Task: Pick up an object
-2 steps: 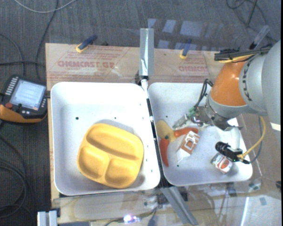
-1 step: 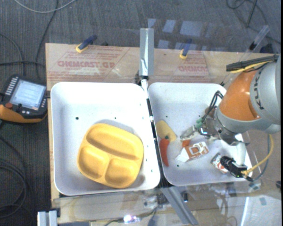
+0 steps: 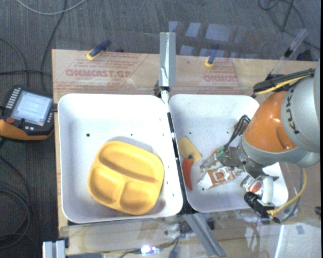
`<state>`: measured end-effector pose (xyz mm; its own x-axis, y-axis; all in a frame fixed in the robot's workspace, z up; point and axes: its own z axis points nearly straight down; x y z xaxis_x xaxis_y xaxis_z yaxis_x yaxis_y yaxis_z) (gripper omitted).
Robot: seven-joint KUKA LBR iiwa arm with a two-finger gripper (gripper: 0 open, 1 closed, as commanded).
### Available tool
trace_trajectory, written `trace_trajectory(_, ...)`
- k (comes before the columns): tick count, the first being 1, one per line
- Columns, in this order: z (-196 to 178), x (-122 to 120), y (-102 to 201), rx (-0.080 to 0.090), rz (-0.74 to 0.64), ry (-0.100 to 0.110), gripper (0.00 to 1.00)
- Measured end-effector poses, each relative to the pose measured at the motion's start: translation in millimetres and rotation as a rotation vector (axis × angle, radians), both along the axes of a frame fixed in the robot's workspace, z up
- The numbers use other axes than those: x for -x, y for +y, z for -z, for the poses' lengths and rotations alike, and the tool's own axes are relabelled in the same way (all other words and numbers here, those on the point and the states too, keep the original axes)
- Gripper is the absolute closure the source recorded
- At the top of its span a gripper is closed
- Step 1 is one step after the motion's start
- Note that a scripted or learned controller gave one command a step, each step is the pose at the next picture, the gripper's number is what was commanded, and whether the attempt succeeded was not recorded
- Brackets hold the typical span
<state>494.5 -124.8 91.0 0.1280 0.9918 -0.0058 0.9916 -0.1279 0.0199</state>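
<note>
Plainly the work is centred on the right bin [image 3: 204, 112], whose shallow walls keep the loose items from rolling off the bench. Against this bin's left wall lie the likeliest things to pick: a slim orange piece [image 3: 187, 174], carrot-like, lying lengthwise along the wall, and a pale yellow piece [image 3: 187, 147] touching its far end. They look to have settled into the angle where wall meets floor. I judge this makes them awkward to take, since the wall leaves little room on that side.

The arm [image 3: 280, 130] reaches into the right bin from its right side and bends down over the floor. This puts the gripper [image 3: 220, 171] low in the bin's middle, just beside the orange piece but apart from it. Under the gripper sits a small orange-and-white patterned patch [image 3: 222, 175]. Whether that is an object or part of the tool cannot be told. How wide the pincer stands cannot be told either, as the wrist and cabling hide it, and nothing is visibly gripped.

Left of the right bin, the neighbouring bin [image 3: 70, 109] holds a yellow divided tray [image 3: 126, 177] lying flat, well apart from the gripper.

No object appears lifted yet.
</note>
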Motion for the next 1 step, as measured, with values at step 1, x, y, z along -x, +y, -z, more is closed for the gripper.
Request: trace_trajectory(1, -8.8, -0.7, 1.5, -0.004, -0.001, 0.000, 1.00)
